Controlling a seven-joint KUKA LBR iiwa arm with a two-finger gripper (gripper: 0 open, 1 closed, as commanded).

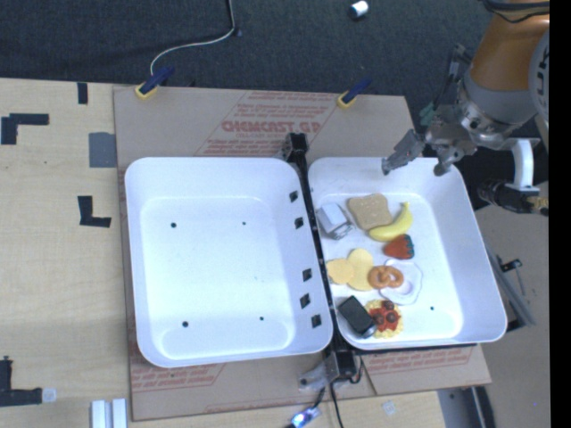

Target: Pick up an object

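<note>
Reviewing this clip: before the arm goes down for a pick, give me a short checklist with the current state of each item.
1. Two-finger gripper open: ok, fingers spread, nothing between them.
2. Gripper over the right white bin: ok, at its far edge.
3. Targets present: ok; yellow toy banana, tan bread slice, red strawberry lie there.
4. Gripper directly above one item: not ok, it sits beyond them.
5. Items separated: not ok, banana touches bread slice; black block abuts a small colourful toy.
6. Height above bin: cannot tell.

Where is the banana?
The banana lies in the right bin, in its upper part, touching the bread slice on its left and just above the strawberry.
</note>
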